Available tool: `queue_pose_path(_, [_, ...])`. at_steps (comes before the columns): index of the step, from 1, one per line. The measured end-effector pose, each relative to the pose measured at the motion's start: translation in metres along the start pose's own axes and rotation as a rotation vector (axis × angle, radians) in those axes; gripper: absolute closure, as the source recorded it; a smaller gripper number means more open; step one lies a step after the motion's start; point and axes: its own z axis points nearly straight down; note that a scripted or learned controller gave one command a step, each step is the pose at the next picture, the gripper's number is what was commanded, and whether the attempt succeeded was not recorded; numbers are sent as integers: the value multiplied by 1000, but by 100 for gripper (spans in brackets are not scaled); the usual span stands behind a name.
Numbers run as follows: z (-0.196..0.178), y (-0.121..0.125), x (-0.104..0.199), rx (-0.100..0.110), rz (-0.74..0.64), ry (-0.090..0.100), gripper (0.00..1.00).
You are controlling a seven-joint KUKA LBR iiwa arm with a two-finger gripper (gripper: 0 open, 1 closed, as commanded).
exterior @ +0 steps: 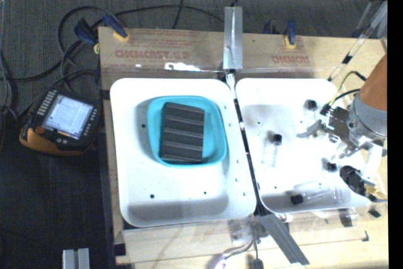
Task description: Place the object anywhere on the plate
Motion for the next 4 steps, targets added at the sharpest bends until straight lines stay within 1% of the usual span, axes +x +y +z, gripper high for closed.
queue_pose_path(1, [25, -40, 50, 5, 311, 1, 0])
queue_pose_path(2, [-20, -7, -16, 0, 219, -1, 0])
queue_pose_path(3, [26, -39, 48, 3, 244, 0, 0])
queue_pose_path(4, [-18, -16, 15, -2, 95, 2, 0])
